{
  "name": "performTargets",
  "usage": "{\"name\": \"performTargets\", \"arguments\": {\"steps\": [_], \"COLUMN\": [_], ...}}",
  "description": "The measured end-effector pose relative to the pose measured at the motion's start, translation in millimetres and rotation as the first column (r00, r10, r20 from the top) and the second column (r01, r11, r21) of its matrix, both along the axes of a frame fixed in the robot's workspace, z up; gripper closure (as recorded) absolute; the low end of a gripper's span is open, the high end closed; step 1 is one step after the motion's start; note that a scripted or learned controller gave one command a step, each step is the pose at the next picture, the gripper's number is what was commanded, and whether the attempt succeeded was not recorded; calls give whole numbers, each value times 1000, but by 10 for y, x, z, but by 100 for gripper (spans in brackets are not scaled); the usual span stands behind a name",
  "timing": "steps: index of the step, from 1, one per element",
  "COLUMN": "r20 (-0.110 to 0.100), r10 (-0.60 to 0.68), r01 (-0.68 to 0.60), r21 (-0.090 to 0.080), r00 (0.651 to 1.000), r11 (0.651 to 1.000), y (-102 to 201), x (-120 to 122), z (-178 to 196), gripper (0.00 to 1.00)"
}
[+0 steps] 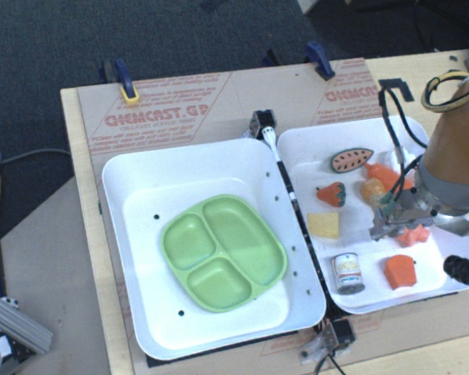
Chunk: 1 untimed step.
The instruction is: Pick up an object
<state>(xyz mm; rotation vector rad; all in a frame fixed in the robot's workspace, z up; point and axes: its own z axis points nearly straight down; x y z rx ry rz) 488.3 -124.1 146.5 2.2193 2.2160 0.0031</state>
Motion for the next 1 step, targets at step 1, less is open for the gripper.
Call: {"name": "performTargets", "arguments": {"steps": [1], "r20": [0], "r10": [3], "r01": [-3], "r21": [0], "r00": [1000], "r11": [1000], "y": [57], "x": [-7], "z": [445], "gripper": [100]}}
